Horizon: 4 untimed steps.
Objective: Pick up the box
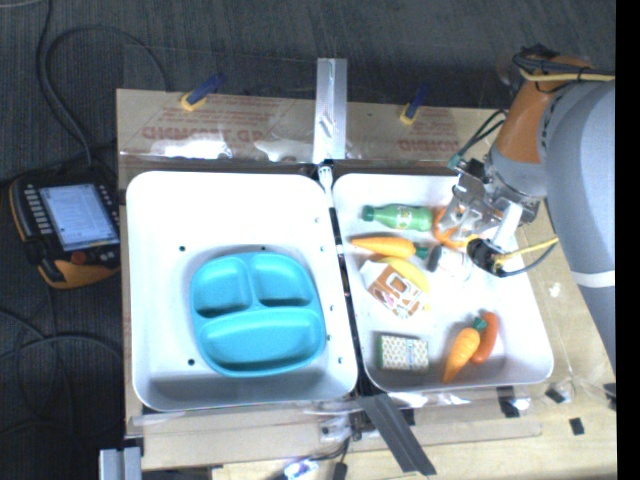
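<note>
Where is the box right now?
The box lies near the front edge of the right bin, just left of the carrots and below the orange-and-white packet.

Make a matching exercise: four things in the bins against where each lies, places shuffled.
Things:
1. blue tray
2. green bottle
3. box
4. carrot

Places:
A. right bin, far end, lying on its side
B. right bin, near edge, left of the carrot
C. left bin, middle
D. right bin, near right corner

Pairs: 1-C, 2-A, 3-B, 4-D
</note>
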### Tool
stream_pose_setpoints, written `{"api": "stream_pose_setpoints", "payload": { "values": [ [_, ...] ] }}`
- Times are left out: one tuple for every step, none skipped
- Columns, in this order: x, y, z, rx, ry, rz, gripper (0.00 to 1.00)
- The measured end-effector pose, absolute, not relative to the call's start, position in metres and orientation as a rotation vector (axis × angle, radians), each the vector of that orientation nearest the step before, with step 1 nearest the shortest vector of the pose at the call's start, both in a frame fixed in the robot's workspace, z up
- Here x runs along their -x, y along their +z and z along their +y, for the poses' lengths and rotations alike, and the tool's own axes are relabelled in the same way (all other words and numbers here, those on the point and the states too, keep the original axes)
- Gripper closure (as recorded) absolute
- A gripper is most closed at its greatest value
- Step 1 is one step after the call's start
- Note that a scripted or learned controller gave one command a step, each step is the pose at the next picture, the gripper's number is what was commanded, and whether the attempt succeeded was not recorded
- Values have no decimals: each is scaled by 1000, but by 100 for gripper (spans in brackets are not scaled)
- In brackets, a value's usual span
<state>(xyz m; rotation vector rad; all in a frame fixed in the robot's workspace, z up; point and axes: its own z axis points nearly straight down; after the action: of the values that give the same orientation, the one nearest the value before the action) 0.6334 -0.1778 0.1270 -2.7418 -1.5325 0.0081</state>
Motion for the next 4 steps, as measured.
{"api": "stream_pose_setpoints", "payload": {
  "values": [
    [-642, 295, -169, 2359, 7, -2078, 100],
    [-627, 252, -103, 2545, 6, -1837, 100],
    [-627, 261, -103, 2541, 11, -1840, 100],
    [-668, 246, -139, 2605, 7, -1755, 100]
  ]
}}
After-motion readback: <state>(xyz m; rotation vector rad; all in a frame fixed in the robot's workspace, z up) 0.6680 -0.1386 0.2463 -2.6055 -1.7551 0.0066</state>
